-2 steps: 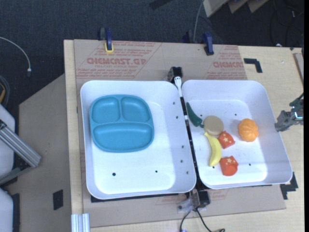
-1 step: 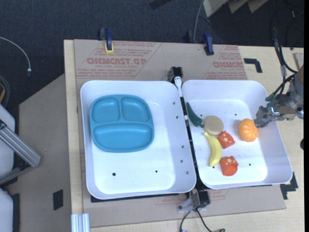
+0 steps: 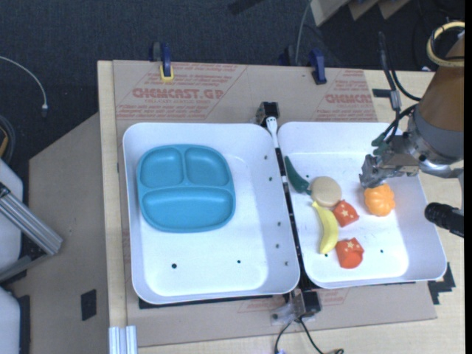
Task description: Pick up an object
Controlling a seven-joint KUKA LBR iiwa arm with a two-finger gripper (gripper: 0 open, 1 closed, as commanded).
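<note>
The right bin [image 3: 413, 260] holds several toy foods. An orange fruit [image 3: 380, 201] lies near its right side. A beige round piece [image 3: 325, 190], a yellow banana [image 3: 327, 229], two red pieces [image 3: 345, 212] [image 3: 349, 252] and a dark green piece [image 3: 296, 176] lie toward the bin's left half. My gripper [image 3: 377, 177] hangs over the right bin, directly above and just behind the orange fruit, its tip close to the fruit's top. Whether it touches the fruit is not clear.
A blue divided plate [image 3: 186, 188] rests in the left bin [image 3: 221, 271]. A black ridge [image 3: 284, 198] with the bins' rims separates the two bins. Blue clamps [image 3: 166, 59] [image 3: 318, 65] grip the board's far edge. Cables run behind the arm at the right.
</note>
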